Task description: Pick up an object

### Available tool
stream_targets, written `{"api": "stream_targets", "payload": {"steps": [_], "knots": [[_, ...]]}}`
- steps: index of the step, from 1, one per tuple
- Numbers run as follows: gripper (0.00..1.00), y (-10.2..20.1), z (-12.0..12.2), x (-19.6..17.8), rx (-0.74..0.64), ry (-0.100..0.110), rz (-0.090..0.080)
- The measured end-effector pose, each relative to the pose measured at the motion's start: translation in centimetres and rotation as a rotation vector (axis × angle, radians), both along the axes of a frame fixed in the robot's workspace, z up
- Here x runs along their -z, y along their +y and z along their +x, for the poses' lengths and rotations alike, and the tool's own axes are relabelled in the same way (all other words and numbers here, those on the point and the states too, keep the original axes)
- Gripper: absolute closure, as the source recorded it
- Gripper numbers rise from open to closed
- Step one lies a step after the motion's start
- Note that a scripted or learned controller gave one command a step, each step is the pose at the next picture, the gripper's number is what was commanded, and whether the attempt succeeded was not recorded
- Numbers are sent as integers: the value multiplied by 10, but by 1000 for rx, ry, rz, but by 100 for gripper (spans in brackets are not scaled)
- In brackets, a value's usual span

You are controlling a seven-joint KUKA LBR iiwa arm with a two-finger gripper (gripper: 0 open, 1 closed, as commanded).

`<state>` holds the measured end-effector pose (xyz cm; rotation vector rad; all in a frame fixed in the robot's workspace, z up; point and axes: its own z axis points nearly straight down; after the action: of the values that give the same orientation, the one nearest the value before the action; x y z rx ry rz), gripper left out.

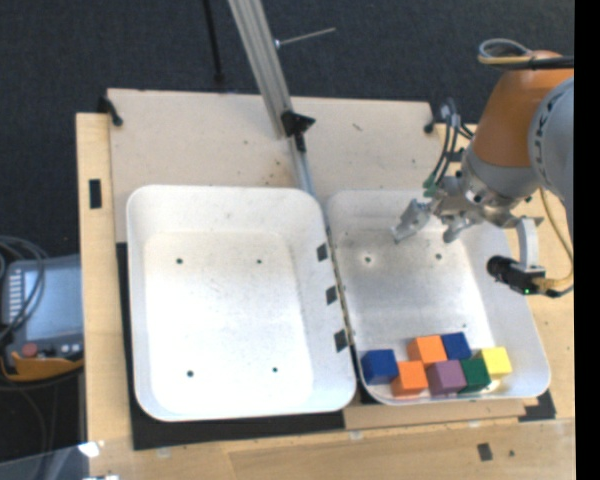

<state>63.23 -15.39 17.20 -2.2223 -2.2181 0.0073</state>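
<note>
1. Poised over the far end of the right-hand shallow white plastic bin [380,228], the grey two-finger gripper [432,223] hangs with its fingers spread apart and nothing between them.
2. Behind it, the grey arm with its orange band [510,118] reaches in from the bin's right side, black and green cables trailing beside the wrist.
3. Seven small coloured cubes cluster at the near end of that same bin, well apart from the gripper.
4. Front row against the bin's near wall: a blue cube [379,365], an orange cube [411,377], a purple cube [445,376] and a green cube [474,371].
5. Just behind them sit a second orange cube [429,348], a second, darker blue cube [456,344] and a yellow cube [496,360] nearest the bin's right corner.
6. Left of that bin lies the twin white bin [230,298], the two touching along a shared edge.
7. Beyond the bin's far left corner, a slanted aluminium rail [265,58] rises from the pale wooden bench [200,138].
</note>
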Motion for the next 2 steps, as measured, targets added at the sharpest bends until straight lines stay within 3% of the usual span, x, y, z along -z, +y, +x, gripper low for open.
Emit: {"api": "stream_targets", "payload": {"steps": [2], "knots": [[0, 5, -3, 76, 3, -4, -1]]}}
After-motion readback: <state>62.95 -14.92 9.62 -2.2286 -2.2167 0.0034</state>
